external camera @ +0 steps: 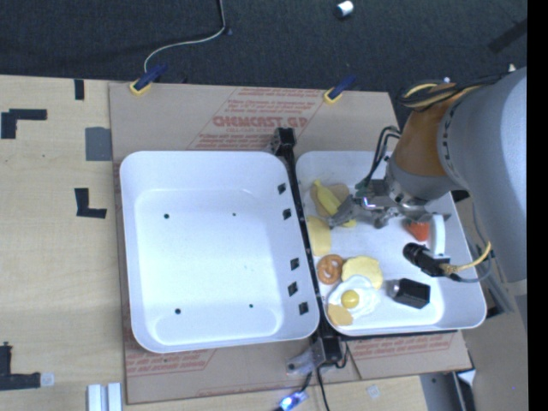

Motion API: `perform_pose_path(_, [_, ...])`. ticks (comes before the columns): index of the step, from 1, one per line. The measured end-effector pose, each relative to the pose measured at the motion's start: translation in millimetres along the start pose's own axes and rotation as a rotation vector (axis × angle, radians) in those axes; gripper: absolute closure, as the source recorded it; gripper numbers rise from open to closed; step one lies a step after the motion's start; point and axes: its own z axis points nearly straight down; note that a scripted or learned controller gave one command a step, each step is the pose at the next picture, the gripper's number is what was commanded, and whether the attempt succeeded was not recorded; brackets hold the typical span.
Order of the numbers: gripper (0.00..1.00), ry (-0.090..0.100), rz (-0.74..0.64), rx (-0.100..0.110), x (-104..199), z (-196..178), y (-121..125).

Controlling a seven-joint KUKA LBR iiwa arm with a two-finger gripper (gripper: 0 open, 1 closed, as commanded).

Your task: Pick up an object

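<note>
On the wooden desk [51,247] a cardboard sheet [248,122] carries two shallow white bins side by side. Nearest in the right bin [458,315] lie a fried egg toy [353,299], a black block [411,294], a pretzel [330,269] and a yellow wedge [361,270]. Farther in sit a pale yellow slab [318,236], a banana [326,199] and a red piece [419,228]. The left bin [205,247] stands beside it. The end effector [358,210] hangs low in the right bin, just beside the banana; whether it is apart or together, I cannot tell. Beyond the desk lies dark carpet [103,15] with a white cable [193,37].
</note>
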Motion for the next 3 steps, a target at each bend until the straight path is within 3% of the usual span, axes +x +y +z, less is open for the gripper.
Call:
perform_pose_path(1, [0.0,0.0,0.0,0.003,4.3,0.9,51.7])
perform_pose_path(2, [0.0,0.0,0.002,0.022,22.3,1.6,60.8])
perform_pose_path(3, [0.0,-0.002,0.004,0.02,36.3,1.5,60.7])
